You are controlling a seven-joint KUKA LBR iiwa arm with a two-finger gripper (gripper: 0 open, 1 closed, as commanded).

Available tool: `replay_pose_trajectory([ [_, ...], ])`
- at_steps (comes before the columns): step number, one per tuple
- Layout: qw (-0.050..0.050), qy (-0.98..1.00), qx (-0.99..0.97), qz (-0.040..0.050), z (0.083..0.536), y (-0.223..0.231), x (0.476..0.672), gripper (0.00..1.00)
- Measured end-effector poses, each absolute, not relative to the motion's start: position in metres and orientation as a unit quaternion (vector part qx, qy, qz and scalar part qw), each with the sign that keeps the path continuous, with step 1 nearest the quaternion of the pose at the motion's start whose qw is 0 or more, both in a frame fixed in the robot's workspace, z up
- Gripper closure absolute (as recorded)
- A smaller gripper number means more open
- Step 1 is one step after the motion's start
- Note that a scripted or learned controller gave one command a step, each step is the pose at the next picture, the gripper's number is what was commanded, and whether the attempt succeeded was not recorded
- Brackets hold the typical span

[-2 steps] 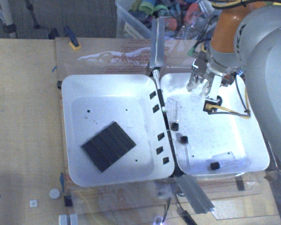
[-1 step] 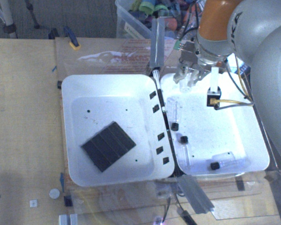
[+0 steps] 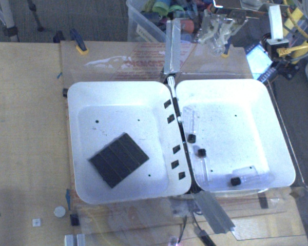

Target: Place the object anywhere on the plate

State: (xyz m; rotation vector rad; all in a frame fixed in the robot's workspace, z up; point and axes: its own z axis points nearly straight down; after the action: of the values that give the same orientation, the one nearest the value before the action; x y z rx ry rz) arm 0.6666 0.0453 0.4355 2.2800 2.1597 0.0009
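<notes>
Plate first, nearest the viewer: the dark square plate lies flat on the floor of the left bin, turned corner-on like a diamond, at about 7 o'clock in the frame. Its top is bare, nothing resting on it, so by the look of it the task is at the starting line.

Across the divider to 4 o'clock, the right bin holds the candidates. One clear tube with a black cap lies by the near wall. A second clear tube lies close to the divider, and a third clear tube sits a little farther back along that same side. All three are well apart from the plate, in the other bin entirely. Which of them the program means to take is anybody's guess from here.

So everything is left: reach down, pick, carry across the divider, set down on the plate.

Farther back, at 1 o'clock, the gripper hangs beyond the far rim of the right bin, high over the back of the bench and well clear of every tube. It blends into the clutter behind it, so whether the claw is apart or together cannot be told. Nothing can be made out in it.

Just beside it at 12 o'clock stands a crate of coloured toys.
</notes>
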Motion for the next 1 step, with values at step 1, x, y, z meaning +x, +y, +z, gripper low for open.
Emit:
replay_pose_trajectory([
  [1, 0.0, 0.823, 0.568, -0.0001, 0.4353, 0.0802, 0.6664, 1.0],
])
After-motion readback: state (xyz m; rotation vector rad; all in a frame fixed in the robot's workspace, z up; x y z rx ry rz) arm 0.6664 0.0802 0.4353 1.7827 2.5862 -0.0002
